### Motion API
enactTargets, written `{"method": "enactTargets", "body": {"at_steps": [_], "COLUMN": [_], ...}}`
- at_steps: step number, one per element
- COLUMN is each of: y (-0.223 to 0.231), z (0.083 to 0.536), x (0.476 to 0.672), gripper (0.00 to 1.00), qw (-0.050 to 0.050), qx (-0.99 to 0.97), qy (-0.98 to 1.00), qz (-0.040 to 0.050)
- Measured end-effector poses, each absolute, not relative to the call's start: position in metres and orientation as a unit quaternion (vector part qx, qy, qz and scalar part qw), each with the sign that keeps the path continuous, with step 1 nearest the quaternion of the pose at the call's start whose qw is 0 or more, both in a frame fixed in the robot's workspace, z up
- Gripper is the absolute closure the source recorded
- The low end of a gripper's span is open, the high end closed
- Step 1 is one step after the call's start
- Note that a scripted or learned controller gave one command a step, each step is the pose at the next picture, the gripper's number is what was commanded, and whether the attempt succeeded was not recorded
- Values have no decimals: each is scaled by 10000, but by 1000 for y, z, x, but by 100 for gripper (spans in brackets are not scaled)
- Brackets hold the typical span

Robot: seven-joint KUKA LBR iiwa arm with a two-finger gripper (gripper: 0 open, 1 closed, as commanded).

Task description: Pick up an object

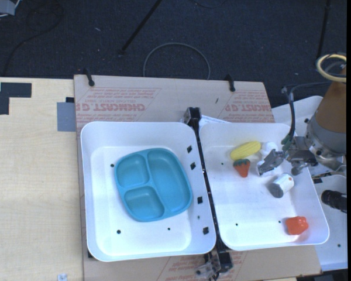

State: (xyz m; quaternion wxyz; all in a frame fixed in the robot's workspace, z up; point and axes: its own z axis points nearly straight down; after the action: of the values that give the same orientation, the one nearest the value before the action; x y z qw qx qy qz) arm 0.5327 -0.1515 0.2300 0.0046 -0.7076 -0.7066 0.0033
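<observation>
Camera view looks down on two shallow white bins set side by side on a brown cardboard sheet printed with red lettering. The left bin holds a blue divided plate with three compartments, lying flat near the middle. The right bin holds the loose things. A yellow toy corn cob lies near the far side, and just in front of it, almost touching, sits a small toy strawberry, red with a green top. A white and grey cylinder lies on its side near the middle of the bin. An orange-red block rests well apart from the rest, in the near right corner.

The arm comes in from the right edge with its orange band showing, and the gripper hangs low inside the right bin, between the corn cob and the cylinder. It is just right of the strawberry and just above the cylinder. Whether its pincer is open or closed cannot be told from this angle, and nothing is seen between its parts. The corn cob, strawberry and cylinder crowd close around the gripper, while the orange-red block lies free of neighbours. Black cables trail over the dark floor behind the bench
</observation>
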Motion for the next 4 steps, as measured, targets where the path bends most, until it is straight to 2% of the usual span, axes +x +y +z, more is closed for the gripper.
{"method": "enactTargets", "body": {"at_steps": [1, 3, 4], "y": [-152, -139, -138], "z": [235, 126, 87], "x": [535, 526, 526], "gripper": [0, 0, 0], "qw": [5, 45, 9], "qx": [-7072, -7072, -7076], "qy": [-7070, -7070, -7066], "qz": [6, 24, 4]}}
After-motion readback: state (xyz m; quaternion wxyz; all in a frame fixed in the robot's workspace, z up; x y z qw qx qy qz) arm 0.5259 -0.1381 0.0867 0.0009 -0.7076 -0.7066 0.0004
